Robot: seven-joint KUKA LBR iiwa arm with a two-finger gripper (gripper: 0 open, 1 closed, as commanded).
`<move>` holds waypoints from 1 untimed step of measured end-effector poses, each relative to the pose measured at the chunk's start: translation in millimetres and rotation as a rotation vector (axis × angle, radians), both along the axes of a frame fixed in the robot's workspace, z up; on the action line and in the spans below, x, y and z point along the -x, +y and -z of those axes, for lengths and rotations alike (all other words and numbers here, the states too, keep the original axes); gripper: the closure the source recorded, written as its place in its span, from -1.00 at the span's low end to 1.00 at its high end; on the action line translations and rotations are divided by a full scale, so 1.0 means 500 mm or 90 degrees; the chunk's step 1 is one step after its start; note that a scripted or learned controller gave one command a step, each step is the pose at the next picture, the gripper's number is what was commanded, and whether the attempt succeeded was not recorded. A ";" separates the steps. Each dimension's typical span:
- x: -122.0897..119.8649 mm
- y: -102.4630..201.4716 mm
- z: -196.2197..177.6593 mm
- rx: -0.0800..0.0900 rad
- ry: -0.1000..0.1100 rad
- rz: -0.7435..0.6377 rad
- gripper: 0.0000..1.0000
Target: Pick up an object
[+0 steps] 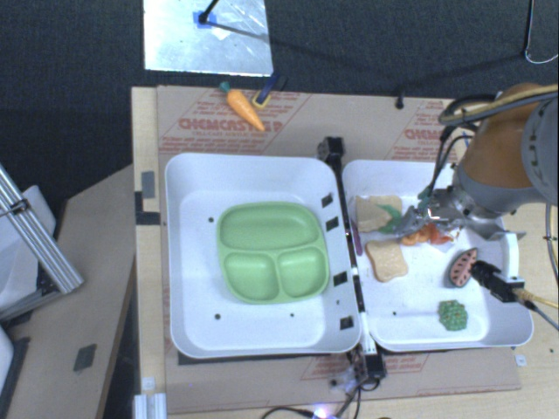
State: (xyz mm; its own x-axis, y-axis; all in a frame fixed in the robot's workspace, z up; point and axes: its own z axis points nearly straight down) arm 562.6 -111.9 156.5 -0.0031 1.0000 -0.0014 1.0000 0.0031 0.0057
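My gripper (414, 222) is low in the right bin (489, 334), near its back left part. It hangs over a small orange and green toy food piece (430, 234), close to touching it. A pale bread piece (376, 211) lies just left of the gripper. In front of it lies a tan toast slice (386, 261). A watermelon slice (460, 269) sits to the right and a green broccoli (452, 314) lies near the bin's front. Nothing is visibly lifted.
The left bin (188, 234) holds a green divided plate (266, 251). A toy carrot (244, 109) lies on the cardboard behind the bins, below a shiny metal sheet (208, 24). The grey and orange arm (511, 160) covers the right bin's back right corner.
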 end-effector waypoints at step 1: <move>0.011 -0.012 -0.119 0.000 0.000 0.000 1.00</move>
State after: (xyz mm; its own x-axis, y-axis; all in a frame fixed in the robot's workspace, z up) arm 557.2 -118.0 215.9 -0.0028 1.0000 -0.0014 1.0000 0.0028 0.0064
